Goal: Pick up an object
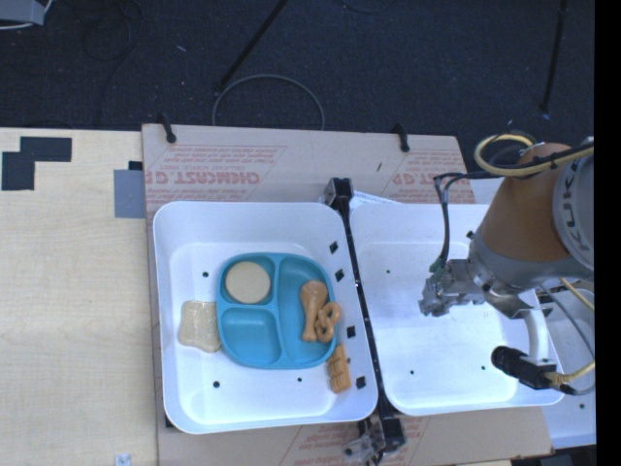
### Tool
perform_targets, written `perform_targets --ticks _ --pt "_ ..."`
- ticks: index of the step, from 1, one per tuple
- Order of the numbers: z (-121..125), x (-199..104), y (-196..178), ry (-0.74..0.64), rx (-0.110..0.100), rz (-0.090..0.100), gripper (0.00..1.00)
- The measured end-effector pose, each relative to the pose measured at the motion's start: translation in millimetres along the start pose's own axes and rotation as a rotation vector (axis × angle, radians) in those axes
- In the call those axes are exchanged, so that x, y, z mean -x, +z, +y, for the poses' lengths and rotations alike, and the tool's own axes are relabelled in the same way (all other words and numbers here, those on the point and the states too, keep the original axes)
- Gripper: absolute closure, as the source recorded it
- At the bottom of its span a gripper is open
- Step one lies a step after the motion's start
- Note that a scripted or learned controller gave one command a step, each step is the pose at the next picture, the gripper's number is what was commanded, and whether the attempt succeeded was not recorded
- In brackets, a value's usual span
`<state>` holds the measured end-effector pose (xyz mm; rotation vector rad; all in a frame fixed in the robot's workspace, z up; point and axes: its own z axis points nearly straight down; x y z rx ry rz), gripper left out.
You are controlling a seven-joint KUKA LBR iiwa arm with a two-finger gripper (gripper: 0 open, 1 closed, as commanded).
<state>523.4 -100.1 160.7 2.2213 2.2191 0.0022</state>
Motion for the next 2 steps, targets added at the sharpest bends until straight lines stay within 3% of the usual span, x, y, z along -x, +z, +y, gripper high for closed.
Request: perform_targets --ticks 2 --pt "16 9 -101 -0.002 0.001 0.000 1.00"
